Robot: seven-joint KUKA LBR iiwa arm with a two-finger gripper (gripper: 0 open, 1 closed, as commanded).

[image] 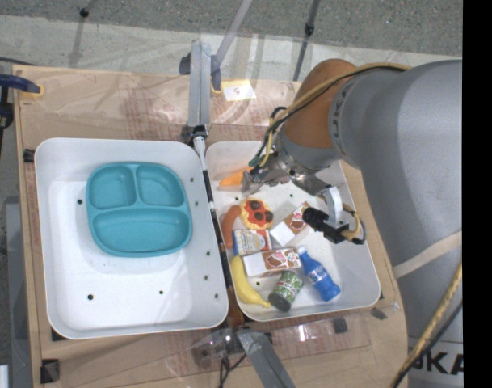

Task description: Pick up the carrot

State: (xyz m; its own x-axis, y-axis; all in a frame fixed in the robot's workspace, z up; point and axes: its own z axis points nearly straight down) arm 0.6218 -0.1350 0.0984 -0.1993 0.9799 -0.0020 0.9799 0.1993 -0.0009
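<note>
Grey robot arm base (439,362), bottom right corner: white letters "KA", the visible end of a cut-off word.
Small white paper tag (240,91) on the brown bench: a mark, too small to read.
Small printed cartons (274,260) in the right white bin (363,277): print too blurred to read.
</note>
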